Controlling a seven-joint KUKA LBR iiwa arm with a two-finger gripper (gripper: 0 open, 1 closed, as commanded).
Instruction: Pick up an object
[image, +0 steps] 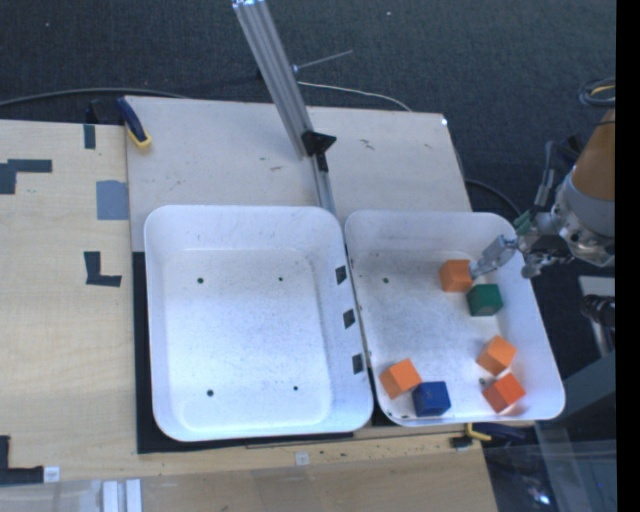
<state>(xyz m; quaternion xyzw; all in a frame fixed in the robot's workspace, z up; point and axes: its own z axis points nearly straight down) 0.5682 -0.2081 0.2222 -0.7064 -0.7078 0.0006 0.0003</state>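
Two white bins side by side on desk: left bin (240, 400), right bin (420, 250) with six cubes. Orange cube (456, 275) just at 9 o'clock of claw (497, 255), green cube (485, 299) at 6 o'clock. Claw state: cannot tell. Open floor toward 9 o'clock; rim close at 3 o'clock.

Light fell evenly and fairly bright from above, so the two white bins (250, 320) looked washed out, with a mild sheen along their rims. Shadows were soft and short, hugging the small blocks (455, 275). The frame was grainy and slightly soft throughout, and the arm (590, 190) at the right edge was blurred.
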